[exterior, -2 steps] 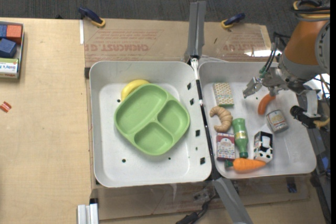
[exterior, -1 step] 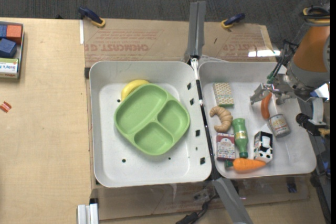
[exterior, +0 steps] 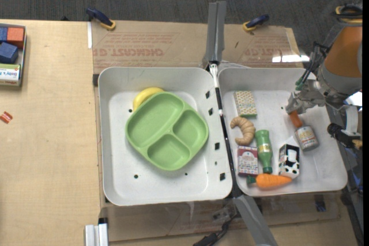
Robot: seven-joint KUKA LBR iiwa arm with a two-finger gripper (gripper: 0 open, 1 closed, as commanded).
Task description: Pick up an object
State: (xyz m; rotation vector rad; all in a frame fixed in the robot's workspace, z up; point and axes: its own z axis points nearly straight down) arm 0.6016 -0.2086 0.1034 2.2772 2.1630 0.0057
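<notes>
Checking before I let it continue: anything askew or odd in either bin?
One thing: a yellow object in the left bin is mostly hidden under the green divided plate, which sits skewed. Nothing looks spilled or broken.

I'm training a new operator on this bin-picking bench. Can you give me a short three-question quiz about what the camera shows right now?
1. True or false: the green divided plate lies in the right bin.
2. Which item lies nearest the gripper? A) the carrot B) the small can C) the croissant
3. Fill in: a yellow object peeks out from under the plate's ____ edge.

Key
1. False; the plate lies in the left bin.
2. B; the can lies just below the gripper, with an orange item at the gripper's tip.
3. Far (upper-left in the view).
</notes>
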